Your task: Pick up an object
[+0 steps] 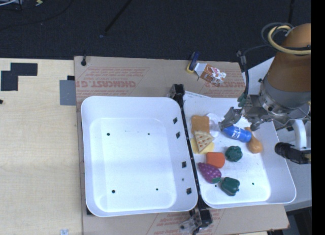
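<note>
The right bin [278,187] holds several toy foods. A blue bottle [237,133] lies on its side near the bin's upper middle. My gripper [240,120] hangs just above it, open, with one dark finger toward the bottle's left end and the other past its right end; nothing is held between them. An orange piece [255,146] lies right of the bottle and a dark green round piece [233,153] sits below it. A tan bread slice [200,124] and a yellow wedge [204,141] lie to the left.
Lower in the right bin sit a red-orange block [215,159], a purple piece [208,171] and a green pepper [229,185]. The left bin [87,153] adjoins across a black divider [187,142]. A small packet [212,74] lies on the cardboard behind the bins.
</note>
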You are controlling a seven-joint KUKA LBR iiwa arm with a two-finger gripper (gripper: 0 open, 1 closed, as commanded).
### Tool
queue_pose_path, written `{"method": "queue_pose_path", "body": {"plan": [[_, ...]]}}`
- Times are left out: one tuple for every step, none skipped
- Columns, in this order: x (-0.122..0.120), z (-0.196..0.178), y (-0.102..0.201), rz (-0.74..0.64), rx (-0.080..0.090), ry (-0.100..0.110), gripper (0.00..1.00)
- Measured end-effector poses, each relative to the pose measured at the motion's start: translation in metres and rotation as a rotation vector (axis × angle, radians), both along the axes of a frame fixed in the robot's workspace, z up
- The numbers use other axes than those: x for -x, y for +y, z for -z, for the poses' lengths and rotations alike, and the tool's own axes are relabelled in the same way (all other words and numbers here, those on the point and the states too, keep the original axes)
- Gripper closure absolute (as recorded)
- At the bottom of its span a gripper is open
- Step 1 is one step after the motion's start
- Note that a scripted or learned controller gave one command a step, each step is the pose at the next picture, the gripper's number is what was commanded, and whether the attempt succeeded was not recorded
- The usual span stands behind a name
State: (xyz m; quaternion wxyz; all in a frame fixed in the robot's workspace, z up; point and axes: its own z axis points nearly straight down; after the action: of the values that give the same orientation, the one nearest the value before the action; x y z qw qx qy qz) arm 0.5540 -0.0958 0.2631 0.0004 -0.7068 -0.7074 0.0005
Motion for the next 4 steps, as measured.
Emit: {"method": "queue_pose_path", "body": {"plan": [[-0.026,0.158,-0.021,0.002,0.003,-0.015,0.0],[-0.021,0.176,-0.075,0.003,0.002,0.0,0.0],[-0.021,0.166,-0.074,0.008,-0.001,0.002,1.0],[-0.048,0.176,0.002,-0.005,-0.001,-0.001,1.0]]}}
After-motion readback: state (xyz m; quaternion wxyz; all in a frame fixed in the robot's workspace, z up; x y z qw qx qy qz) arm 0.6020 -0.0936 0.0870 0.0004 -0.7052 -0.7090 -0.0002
